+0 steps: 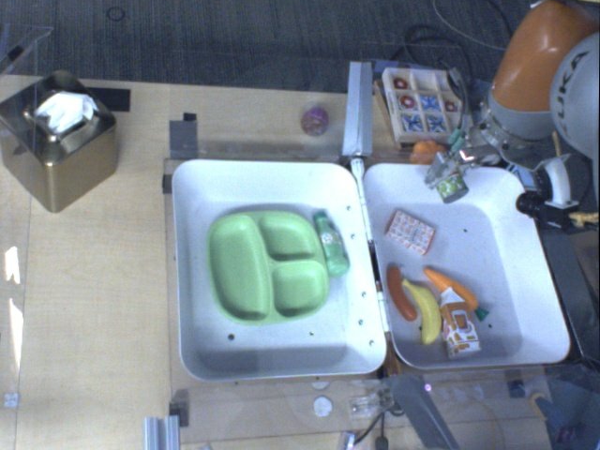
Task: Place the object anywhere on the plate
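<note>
The green divided plate (267, 263) lies in the left bin (192, 345). A green bottle (330, 243) rests on its side along the plate's right rim. My gripper (450, 174) hangs over the far edge of the right bin (539, 279), well away from the plate. A small grey-green shape sits right at its tip, and I cannot make out what it is. In the right bin lie a pink waffle-patterned block (411, 232), a red sausage (401, 293), a banana (426, 311), a carrot (450, 288) and a small juice carton (459, 326).
A metal divider (355, 111) runs between the bins at the back. A patterned box (420, 104) and an orange object (427, 150) sit behind the right bin. A tan box (61, 143) stands far left, with a purple ball (315, 120) on the bench.
</note>
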`<state>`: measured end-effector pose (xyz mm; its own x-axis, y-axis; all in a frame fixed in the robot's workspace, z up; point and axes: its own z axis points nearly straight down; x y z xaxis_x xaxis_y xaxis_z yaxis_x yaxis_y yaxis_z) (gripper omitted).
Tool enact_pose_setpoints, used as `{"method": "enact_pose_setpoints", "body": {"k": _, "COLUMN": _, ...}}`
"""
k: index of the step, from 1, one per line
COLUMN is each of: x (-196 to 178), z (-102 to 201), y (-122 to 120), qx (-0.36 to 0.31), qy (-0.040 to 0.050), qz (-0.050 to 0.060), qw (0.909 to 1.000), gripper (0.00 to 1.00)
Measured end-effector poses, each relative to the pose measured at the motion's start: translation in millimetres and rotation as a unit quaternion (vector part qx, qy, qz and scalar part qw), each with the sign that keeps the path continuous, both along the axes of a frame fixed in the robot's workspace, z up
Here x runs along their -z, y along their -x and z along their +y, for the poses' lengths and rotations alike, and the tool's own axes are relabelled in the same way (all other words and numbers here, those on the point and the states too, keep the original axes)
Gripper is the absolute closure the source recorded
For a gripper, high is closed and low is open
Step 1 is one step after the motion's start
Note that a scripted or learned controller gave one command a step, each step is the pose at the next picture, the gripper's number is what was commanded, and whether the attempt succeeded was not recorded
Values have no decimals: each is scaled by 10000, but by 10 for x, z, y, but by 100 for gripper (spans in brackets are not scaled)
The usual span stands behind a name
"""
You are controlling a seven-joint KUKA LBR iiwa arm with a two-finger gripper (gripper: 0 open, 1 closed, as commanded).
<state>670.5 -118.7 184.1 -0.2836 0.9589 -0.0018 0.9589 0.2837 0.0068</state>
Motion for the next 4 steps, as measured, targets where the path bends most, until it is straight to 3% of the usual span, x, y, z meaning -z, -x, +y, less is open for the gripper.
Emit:
{"method": "enact_pose_setpoints", "body": {"k": 1, "x": -21, "z": 688, "y": 507, "qx": 686, "qy": -7, "qz": 6, "qw": 9976, "gripper": 100}}
{"method": "enact_pose_setpoints", "body": {"k": 2, "x": -122, "z": 1370, "y": 808, "qx": -115, "qy": -5, "qz": 10, "qw": 9999, "gripper": 100}}
{"method": "enact_pose_setpoints", "body": {"k": 3, "x": -262, "z": 2130, "y": 1181, "qx": -152, "qy": -9, "qz": 7, "qw": 9999, "gripper": 100}}
{"method": "enact_pose_setpoints", "body": {"k": 4, "x": 543, "z": 2668, "y": 1084, "qx": -587, "qy": -13, "qz": -8, "qw": 9983, "gripper": 100}}
